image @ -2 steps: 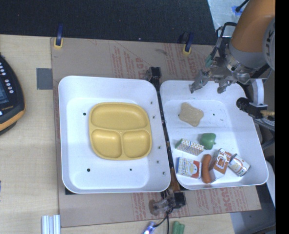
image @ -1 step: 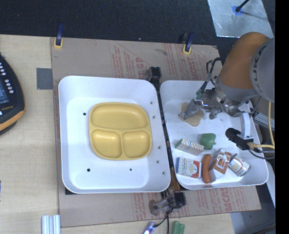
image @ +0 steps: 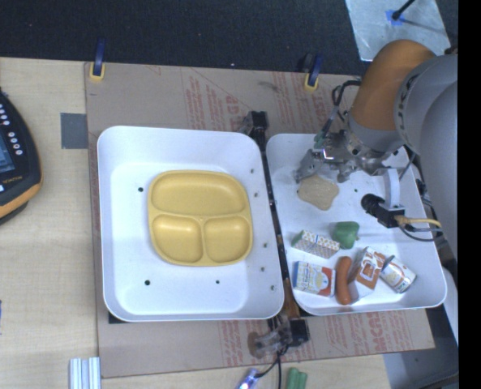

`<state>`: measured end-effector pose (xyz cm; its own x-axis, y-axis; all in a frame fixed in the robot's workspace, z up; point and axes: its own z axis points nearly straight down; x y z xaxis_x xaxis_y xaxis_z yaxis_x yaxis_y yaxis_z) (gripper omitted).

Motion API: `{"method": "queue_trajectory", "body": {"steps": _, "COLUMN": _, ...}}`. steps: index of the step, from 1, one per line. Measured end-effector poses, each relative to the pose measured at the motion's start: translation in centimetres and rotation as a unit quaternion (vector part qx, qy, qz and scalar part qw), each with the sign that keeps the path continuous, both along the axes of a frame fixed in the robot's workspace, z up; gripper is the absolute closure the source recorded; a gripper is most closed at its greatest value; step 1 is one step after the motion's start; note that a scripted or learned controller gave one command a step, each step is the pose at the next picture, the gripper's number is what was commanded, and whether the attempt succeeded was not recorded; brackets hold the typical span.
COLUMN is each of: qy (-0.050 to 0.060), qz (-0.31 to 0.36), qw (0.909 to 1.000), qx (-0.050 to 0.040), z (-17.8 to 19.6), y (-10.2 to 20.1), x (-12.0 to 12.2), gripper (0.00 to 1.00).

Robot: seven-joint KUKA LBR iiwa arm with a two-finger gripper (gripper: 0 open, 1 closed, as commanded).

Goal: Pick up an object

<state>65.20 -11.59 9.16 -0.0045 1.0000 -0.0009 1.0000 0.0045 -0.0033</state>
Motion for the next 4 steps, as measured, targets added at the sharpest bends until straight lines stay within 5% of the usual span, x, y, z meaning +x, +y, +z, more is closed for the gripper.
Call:
{"method": "queue_trajectory", "body": {"steps": 2, "qy": -0.002, "qz": -0.001, "qw": 1.0000, "qx": -0.0001, "z": 0.1, "y": -0.4, "x": 0.5, "gripper": 0.00}}
{"method": "queue_trajectory", "body": {"steps": 3, "qy": -0.003, "qz": 0.000, "qw": 1.0000, "qx": -0.0004, "z": 1.1, "y": -0.5, "x": 0.5, "gripper": 1.00}}
{"method": "queue_trajectory", "body": {"steps": 4, "qy": -0.003, "qz": 0.000, "qw": 1.0000, "qx": -0.0005, "z": 1.1, "y": -0.5, "x": 0.5, "gripper": 0.00}}
